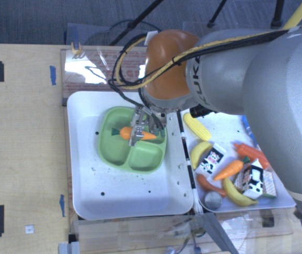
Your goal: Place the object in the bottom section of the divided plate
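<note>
A green divided plate (pixel 110 151) lies in the left white bin (pixel 90 187). It has a wide section at the back and two smaller sections toward the front. A small orange carrot (pixel 149 136) with a green top lies crosswise over the plate's middle, near the divider. My gripper (pixel 137 133) comes down from the orange-banded wrist (pixel 166 67) directly over it. The carrot sits between the two fingers, which are shut on it around its middle. The arm hides the plate's back right part.
The right bin (pixel 227 121) holds a corn cob (pixel 197 127), two bananas (pixel 199 153) (pixel 238 193), another carrot (pixel 229 169), a cow-patterned box (pixel 211 161), a red chilli (pixel 209 184) and a grey ball (pixel 212 199). The bins' shared wall (pixel 185 157) runs just right of the plate.
</note>
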Motion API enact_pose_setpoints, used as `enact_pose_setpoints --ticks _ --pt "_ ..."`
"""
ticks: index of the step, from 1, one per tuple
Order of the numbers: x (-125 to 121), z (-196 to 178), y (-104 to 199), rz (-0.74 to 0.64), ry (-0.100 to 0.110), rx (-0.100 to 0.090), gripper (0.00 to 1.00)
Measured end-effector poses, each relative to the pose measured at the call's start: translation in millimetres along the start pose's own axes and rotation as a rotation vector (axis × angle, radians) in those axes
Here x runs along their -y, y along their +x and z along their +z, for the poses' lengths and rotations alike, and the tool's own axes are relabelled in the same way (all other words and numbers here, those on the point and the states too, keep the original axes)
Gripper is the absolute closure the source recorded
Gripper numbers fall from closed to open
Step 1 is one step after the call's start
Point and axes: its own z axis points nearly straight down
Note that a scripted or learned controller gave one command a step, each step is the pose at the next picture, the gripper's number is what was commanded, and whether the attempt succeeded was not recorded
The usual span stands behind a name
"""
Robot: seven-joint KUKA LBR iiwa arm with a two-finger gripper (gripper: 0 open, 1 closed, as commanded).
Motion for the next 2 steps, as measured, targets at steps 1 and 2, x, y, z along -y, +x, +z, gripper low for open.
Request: enact_pose_setpoints --ticks 1,2 --pt "2 -138 -17 0.13 0.003 0.0 1.0" --pt "14 -9 29 0.282 0.004 -0.004 1.0"
